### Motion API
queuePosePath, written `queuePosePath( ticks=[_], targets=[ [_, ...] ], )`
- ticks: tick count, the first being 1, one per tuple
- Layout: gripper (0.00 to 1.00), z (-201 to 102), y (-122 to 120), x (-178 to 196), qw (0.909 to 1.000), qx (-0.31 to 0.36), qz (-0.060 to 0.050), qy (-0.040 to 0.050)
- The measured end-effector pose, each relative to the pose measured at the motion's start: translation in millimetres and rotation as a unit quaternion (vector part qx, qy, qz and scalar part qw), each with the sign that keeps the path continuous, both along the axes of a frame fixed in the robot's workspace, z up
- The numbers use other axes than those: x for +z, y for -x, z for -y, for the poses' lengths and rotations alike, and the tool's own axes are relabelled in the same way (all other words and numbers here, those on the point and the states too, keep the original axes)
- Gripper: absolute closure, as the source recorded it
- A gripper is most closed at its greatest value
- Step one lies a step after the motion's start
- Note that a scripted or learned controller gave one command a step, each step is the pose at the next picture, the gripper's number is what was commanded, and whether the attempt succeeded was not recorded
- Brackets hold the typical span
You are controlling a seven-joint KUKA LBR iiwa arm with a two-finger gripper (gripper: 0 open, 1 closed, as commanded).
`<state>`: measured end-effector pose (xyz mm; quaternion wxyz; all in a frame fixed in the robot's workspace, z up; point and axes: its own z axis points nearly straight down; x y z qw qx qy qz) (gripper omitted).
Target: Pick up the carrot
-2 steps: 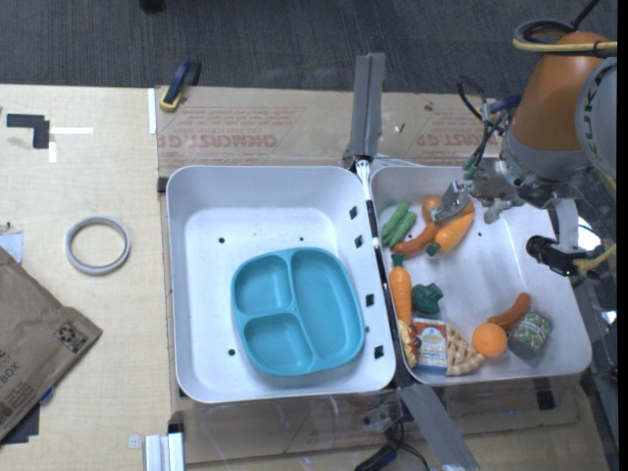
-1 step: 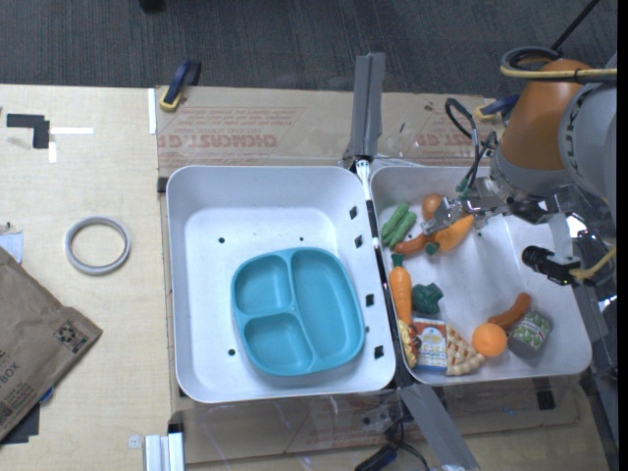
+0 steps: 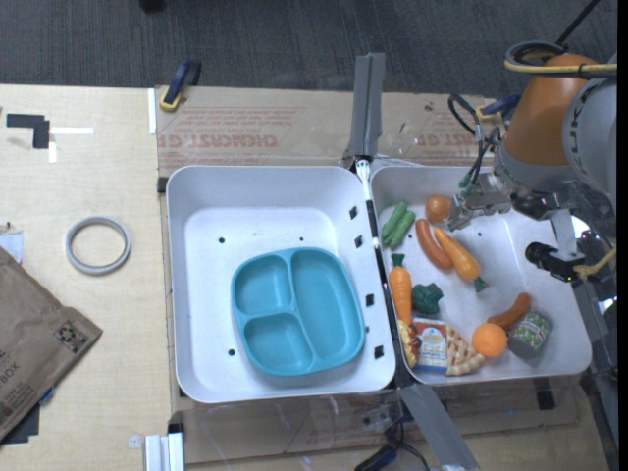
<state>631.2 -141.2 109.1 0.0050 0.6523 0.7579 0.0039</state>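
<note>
An orange carrot point(image 3: 400, 294) with a green top lies along the left wall of the right bin point(image 3: 567, 363), pointing toward the front. A second orange, carrot-like piece point(image 3: 457, 252) with a green tip lies slantwise in the middle of that bin, beside a red sausage point(image 3: 429, 242). My gripper point(image 3: 465, 210) hangs over the back of the right bin, just above the upper end of the slanted orange piece and right of a small orange ball point(image 3: 438, 207). It is well apart from the carrot at the left wall. Nothing shows between its fingers.
Green pods point(image 3: 397, 224), a broccoli piece point(image 3: 427, 297), a pizza slice point(image 3: 439, 346), an orange point(image 3: 489, 340), a brown sausage point(image 3: 510, 310) and a grey can point(image 3: 530, 333) share the right bin. A blue divided plate point(image 3: 294, 312) sits in the left bin point(image 3: 196, 263).
</note>
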Motion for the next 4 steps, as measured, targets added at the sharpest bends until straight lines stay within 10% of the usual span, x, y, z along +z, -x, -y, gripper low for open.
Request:
queuePosePath(
  ticks=[1, 2, 3, 4],
  targets=[
    [0.00, 0, 0, 0, 1.0000, 0.000, 0.000, 0.0000],
    [0.00, 16, 60, -18, 0.9989, -0.046, -0.007, -0.0004],
    [1.00, 17, 60, -10, 0.9988, -0.048, -0.007, -0.0005],
    [1.00, -41, 41, 56, 0.9919, -0.127, -0.007, -0.0005]
  ],
)
